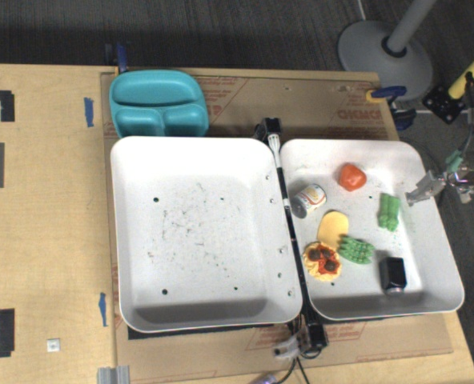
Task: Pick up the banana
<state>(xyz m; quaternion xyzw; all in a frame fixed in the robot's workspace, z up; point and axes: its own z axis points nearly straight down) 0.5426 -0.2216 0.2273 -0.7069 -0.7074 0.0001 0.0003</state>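
The banana (333,226) is a pale yellow piece lying in the middle of the right white bin (441,250). A small pizza-like toy (323,262) touches its lower end and a green leafy toy (355,250) lies against its lower right. My gripper (423,190) hangs over the right rim of that bin, well to the right of the banana and a little farther back. Nothing is visibly held in it.
Also in the right bin are a red-orange round toy (351,177), a small tin can (307,199), a green block (389,212) and a black box (393,274). The left white bin (133,214) adjoins it. A teal tray (158,102) sits behind the left bin.
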